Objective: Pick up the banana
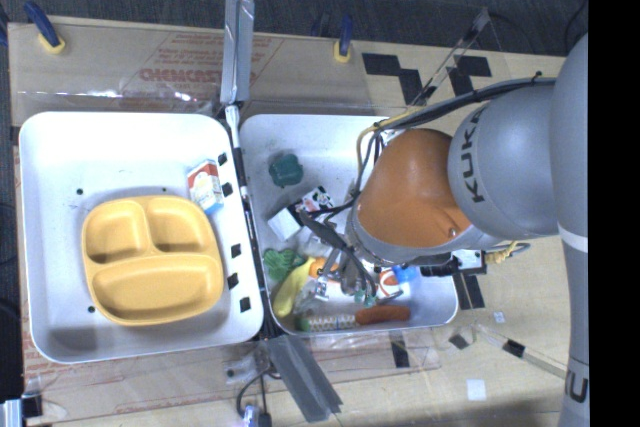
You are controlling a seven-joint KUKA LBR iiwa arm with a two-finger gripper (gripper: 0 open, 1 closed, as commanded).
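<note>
Yellow and partly green, the banana (pixel 289 285) is seen lying in the right bin (pixel 262 137), near that bin's lower left corner, close against the divider between the two bins. Just above it a green leafy item (pixel 279 261) is found, and just to its right the pincer (pixel 338 277) is lowered into the clutter; whether its fingers are spread or closed cannot be told, since they are lost among the small objects beneath the wrist. No contact between the pincer and the banana can be made out. The orange band (pixel 405 185) of the arm is seen above the middle of the right bin, with the grey housing (pixel 510 165) reaching in from the right. A dark green object (pixel 286 169) is placed near the upper part of the same bin, and a reddish-brown elongated thing (pixel 382 314) is laid along its lower wall. In the left bin (pixel 50 145) a yellow divided tray (pixel 152 257) is set, with a small red and white carton (pixel 205 185) just beside its upper right corner. Both bins are carried by the bench (pixel 120 50).
</note>
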